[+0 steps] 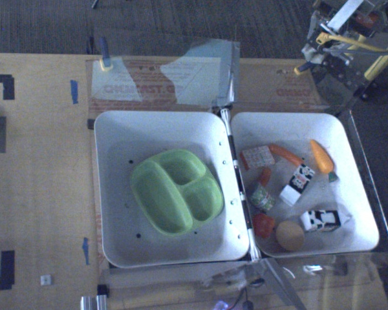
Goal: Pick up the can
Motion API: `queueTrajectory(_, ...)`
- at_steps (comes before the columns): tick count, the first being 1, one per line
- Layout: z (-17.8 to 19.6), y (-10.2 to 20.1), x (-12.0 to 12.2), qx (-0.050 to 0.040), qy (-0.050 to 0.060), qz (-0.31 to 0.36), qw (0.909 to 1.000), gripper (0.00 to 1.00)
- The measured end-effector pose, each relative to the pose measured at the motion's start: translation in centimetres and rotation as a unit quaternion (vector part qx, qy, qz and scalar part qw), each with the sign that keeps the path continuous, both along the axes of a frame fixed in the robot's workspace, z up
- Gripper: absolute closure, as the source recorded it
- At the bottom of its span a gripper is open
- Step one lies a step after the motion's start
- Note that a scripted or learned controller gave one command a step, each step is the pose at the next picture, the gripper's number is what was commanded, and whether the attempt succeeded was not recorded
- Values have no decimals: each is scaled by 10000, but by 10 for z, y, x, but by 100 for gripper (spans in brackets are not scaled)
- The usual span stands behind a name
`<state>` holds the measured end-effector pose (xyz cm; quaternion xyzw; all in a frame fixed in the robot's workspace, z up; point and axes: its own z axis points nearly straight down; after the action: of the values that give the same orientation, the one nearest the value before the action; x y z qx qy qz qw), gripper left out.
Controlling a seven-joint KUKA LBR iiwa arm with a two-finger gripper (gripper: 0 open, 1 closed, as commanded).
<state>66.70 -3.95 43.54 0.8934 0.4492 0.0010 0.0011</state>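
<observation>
Camera view: wooden bench [39, 192] with blue tape marks, dark carpet beyond. Left bin [110, 141] holds a green divided plate [176, 190]. The can [262, 198] lies at 9 o'clock in the right bin [349, 147]. Gripper [320, 44] at 1 o'clock; finger state cannot be determined

The tabletop [39, 192] looked like pale, matt wood or board, marked with blue tape strips [74, 91]. Both white bins [116, 237] had a smooth plastic look with a soft sheen. The green divided tray [176, 191], in the bin left of the can, seemed smooth, faintly glossy plastic. The can [262, 198] showed a printed green label; whether metal lay beneath could not be told. Right of it, two cow-patterned cartons [320, 221] looked like printed card. The orange carrots [321, 155] appeared to be smooth plastic. Behind the bins lay clear, glossy film [181, 76].
</observation>
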Motion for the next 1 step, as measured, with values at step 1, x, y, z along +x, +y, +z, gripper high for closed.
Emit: queueTrajectory(1,-1,37,-9,15,5,-2751,9614,100)
